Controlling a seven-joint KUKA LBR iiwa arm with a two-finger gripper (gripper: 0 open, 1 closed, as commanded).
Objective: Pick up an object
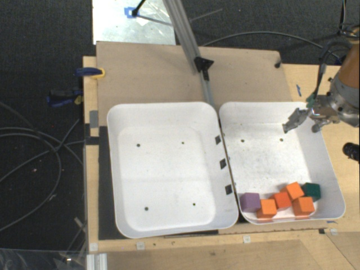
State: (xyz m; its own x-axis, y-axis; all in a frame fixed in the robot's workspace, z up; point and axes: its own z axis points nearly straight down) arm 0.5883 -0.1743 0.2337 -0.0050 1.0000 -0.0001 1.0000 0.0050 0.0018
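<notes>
In the right bin [264,151] a cluster of blocks lies along the near wall: a purple block [250,201], three orange blocks [268,207] [295,190] [304,206] with a red-orange one [282,199] among them, and a dark green block [312,191]. My gripper [305,121] hangs over the bin's far right side, well above and behind the blocks. Its two fingers stand apart, open, with nothing between them.
The left bin [169,167] sits beside the right one, with black clips along their shared wall. A grey pole [185,32] slants in from the top toward the bins' junction. Cables trail at the far right, and a blue clamp [84,72] sits at the bench's left edge.
</notes>
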